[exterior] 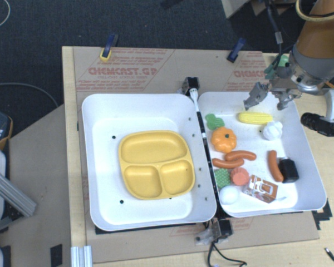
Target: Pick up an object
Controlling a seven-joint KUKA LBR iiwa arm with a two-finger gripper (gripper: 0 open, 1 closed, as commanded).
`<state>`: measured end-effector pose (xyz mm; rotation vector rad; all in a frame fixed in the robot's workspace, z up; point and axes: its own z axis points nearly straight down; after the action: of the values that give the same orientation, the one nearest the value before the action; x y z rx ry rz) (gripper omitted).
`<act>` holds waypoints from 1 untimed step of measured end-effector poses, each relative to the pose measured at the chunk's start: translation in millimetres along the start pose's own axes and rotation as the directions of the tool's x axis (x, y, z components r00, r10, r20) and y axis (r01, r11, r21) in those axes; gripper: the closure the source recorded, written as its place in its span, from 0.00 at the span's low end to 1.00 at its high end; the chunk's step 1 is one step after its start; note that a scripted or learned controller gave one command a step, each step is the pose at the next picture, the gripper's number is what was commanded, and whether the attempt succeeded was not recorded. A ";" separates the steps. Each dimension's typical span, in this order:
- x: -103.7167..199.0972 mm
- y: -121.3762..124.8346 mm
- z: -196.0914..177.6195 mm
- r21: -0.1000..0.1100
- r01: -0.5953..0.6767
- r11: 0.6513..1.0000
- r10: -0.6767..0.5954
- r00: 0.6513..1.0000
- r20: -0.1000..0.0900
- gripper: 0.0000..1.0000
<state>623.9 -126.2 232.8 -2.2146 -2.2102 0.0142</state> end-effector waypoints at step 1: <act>0.1 2.4 -8.4 -0.014 0.002 1.000 -0.002 1.000 0.002 0.00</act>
<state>626.4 -126.1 241.2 -2.2204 -2.2207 0.0004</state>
